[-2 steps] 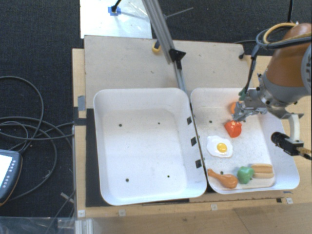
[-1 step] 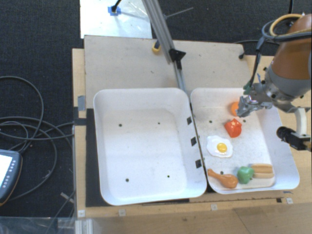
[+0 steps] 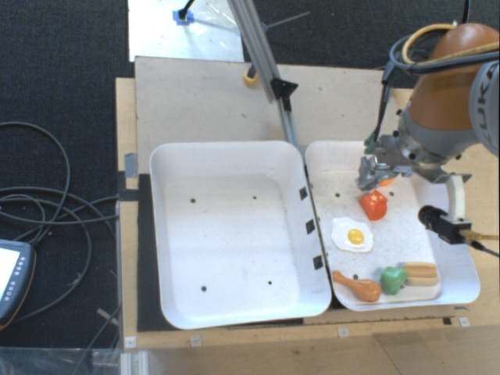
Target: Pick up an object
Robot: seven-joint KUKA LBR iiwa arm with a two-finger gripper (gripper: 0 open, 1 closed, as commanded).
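Reaching is the step in hand, as I judge it: nothing is lifted yet. Going from left to right, the left bin (image 3: 226,233) sits on the table (image 3: 203,100) with no toys in it, and the right bin (image 3: 461,287) holds all of them. Along its near wall lie a chicken leg (image 3: 358,285), a green pepper (image 3: 393,279) and a hot dog (image 3: 420,273); a fried egg (image 3: 352,237) lies flat in the middle, and a red tomato (image 3: 374,205) stands just behind it. The hand (image 3: 373,176) hangs just above and behind the tomato, pointing down, with the grey arm and its orange band bending in from the right. Whether its fingers are spread or pressed together I cannot tell. The tomato looks the likely target; the next move calls for a short shift toward it, then a straight drop so the fingers straddle it without nudging the egg
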